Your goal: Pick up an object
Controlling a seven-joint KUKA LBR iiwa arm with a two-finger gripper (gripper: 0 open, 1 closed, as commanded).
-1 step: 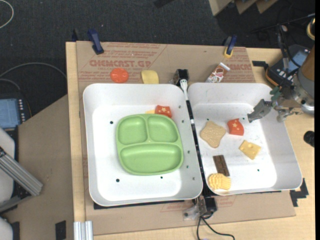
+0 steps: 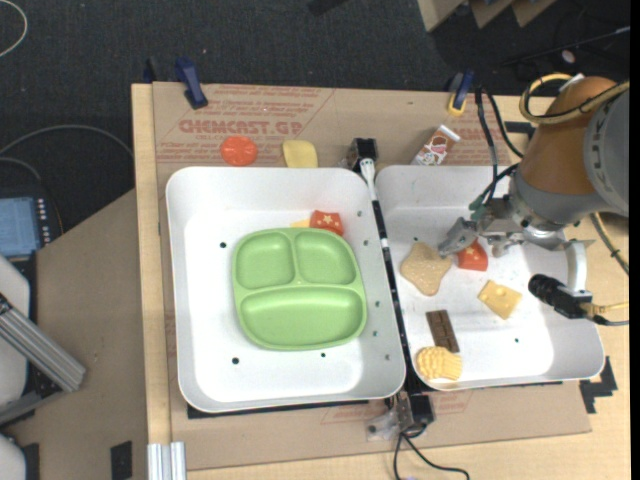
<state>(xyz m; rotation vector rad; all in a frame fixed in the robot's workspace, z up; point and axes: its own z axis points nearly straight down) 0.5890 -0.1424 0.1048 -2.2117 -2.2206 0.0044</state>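
My gripper [image 2: 476,240] hangs over the middle of the right bin [image 2: 570,353], with the grey arm and its orange band coming in from the right. Its fingers stand apart, so it is open. A small red piece [image 2: 473,260] lies on the bin floor just below the fingertips; it is not lifted or clamped. A tan bread-like slice [image 2: 423,269] lies just left of the gripper. A yellow cheese wedge [image 2: 498,299] lies below right of it.
A brown bar [image 2: 441,330] and a yellow ridged piece [image 2: 438,365] lie near the right bin's front edge. The left bin [image 2: 200,268] holds a green divided plate [image 2: 298,288] and a red piece [image 2: 326,221]. Small items lie on the board behind the bins.
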